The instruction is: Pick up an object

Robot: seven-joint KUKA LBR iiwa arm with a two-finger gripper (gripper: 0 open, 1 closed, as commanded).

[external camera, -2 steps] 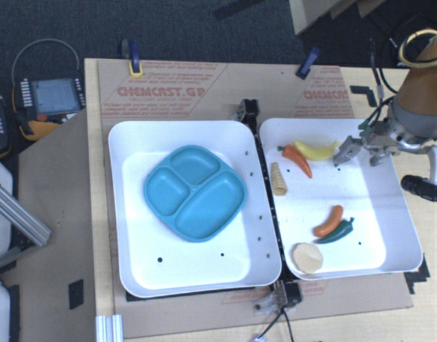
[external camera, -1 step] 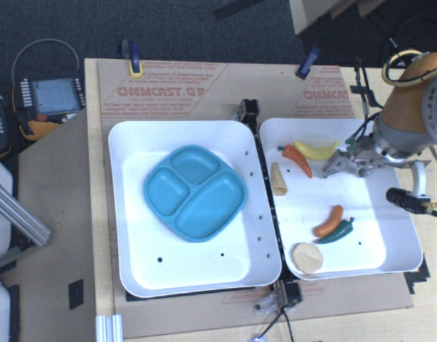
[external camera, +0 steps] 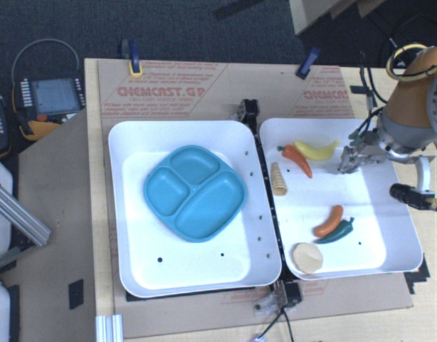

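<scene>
The right bin (external camera: 396,262) holds several small toy foods. A yellow banana (external camera: 315,149) lies at its far side, touching a red pepper (external camera: 297,160). A tan cone (external camera: 277,179) rests by the bin's left wall. An orange sausage (external camera: 329,221) and a dark green pepper (external camera: 338,234) lie together near the middle. A cream round disc (external camera: 307,257) sits at the front edge. My gripper (external camera: 349,159) reaches down into the bin just right of the banana's tip, with nothing visibly in it.
The left bin (external camera: 133,262) bears a blue divided plate (external camera: 196,192). A black clamp (external camera: 248,110) sits between the bins at the back. The arm's grey body and orange band (external camera: 411,98) hang over the right bin's far right corner. Cables run nearby.
</scene>
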